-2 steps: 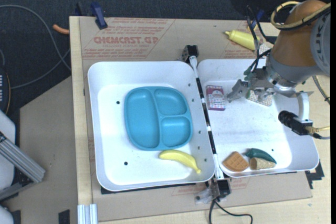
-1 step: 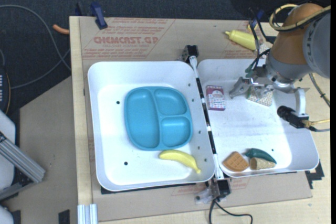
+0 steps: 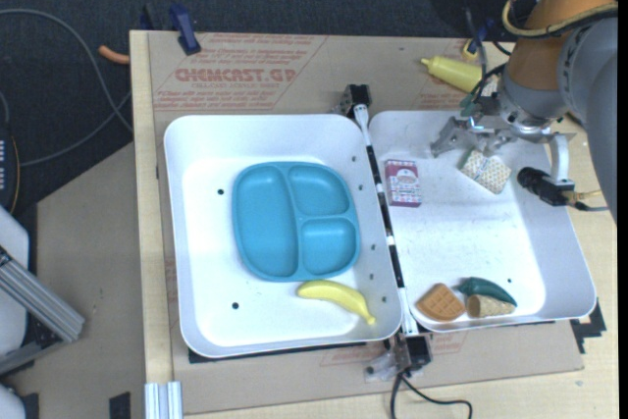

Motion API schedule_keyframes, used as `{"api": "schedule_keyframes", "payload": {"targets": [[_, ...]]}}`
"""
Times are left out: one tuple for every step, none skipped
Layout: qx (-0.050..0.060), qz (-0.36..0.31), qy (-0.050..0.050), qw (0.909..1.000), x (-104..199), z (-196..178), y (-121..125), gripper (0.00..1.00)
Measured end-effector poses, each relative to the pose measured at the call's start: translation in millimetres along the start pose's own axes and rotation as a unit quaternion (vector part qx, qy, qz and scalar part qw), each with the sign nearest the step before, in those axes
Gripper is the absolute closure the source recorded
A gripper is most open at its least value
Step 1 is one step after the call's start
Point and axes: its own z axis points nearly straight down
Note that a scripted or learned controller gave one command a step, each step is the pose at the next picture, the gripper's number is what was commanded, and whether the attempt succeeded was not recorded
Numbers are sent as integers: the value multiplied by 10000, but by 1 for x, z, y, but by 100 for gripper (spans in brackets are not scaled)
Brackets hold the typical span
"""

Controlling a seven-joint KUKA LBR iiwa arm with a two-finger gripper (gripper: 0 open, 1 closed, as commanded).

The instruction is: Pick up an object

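Gripper was seen over checkered packet in right bin; finger state could not be told.

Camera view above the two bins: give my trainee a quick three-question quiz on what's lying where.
1. True or false: the yellow plastic banana lies in the same white bin as the blue divided plastic plate.
2. Which item is nearest the two-finger gripper? A) small maroon card packet B) pale checkered block C) tan waffle-like toy
3. Fill in: the dark green curved toy lies by the right bin's ____ edge.

Key: 1 true; 2 B; 3 near.
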Motion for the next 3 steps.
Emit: {"api": "schedule_keyframes", "payload": {"targets": [[29,11,-3,10000,-51,-57,-33,0],[54,2,19,10000,-22,-41,-31,0],[58,10,14,10000,-41,6,-35,0]]}}
